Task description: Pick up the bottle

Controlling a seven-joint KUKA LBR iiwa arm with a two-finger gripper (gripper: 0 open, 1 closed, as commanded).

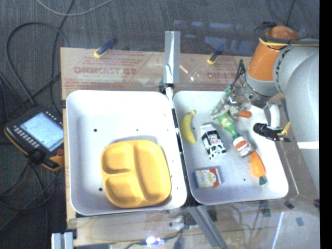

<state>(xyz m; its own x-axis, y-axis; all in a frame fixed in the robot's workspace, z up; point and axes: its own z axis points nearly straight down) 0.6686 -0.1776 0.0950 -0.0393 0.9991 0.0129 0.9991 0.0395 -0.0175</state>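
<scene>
Two shallow white bins sit side by side, and the action is all in the right bin. The metal two-finger pincer hangs low near that bin's far edge, below the arm's orange band. I cannot tell whether it is released or clenched; the metalwork blurs together there.

Just under it lies the green plastic bottle with a red and white label end, flat on the bin floor and slanting from the pincer toward the bin's right edge. Its green top looks close to the pincer, perhaps touching, but nothing shows it being grasped.

Working outward: a small black and white carton lies just beside the bottle, toward the bin's left wall, with a yellow banana beyond it along that wall. An orange carrot-shaped toy sits toward the near right corner, and a blue and white packet by the near edge. Over in the left bin, a yellow divided plastic tray.

My read: approach made, bottle not yet lifted. Securing the grip and raising it are both left.
</scene>
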